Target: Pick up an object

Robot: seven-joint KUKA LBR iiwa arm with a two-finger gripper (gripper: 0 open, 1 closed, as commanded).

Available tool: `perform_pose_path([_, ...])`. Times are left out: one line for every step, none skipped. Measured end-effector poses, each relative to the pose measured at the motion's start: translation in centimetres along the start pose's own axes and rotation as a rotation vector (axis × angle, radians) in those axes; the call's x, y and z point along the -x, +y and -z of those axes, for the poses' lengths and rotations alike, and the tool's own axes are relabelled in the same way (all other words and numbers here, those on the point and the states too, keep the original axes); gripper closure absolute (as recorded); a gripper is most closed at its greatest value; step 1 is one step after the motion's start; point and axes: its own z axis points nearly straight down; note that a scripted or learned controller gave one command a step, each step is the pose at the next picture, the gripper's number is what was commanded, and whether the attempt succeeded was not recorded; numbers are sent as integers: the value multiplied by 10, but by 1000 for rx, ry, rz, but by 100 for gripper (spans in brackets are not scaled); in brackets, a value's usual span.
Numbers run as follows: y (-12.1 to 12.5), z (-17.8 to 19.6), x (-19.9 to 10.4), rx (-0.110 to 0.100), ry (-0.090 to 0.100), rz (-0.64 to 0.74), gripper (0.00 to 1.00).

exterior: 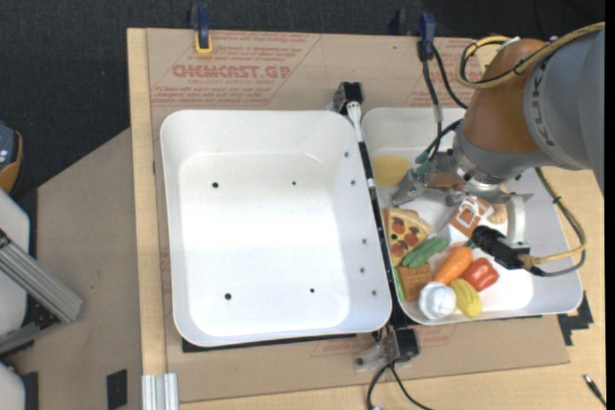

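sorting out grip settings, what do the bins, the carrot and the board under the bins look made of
Bins: likely thin moulded plastic, glossy white, with rounded corners and a soft sheen. Carrot: looks like toy plastic, uniform smooth orange. Board: brown masking paper, matte, with red print; what lies beneath cannot be told.

I'm seeing the toys lying crowded at the right bin's near end: a pizza slice [407, 229] flat by the divider, a green pod [424, 252] slanting beside a carrot [453, 264], a red pepper [480, 275], a yellow piece [467, 299], and a white cap [436, 301] touching it.
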Motion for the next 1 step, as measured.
perform_pose_path([2, 121, -55, 18, 0, 9, 0])
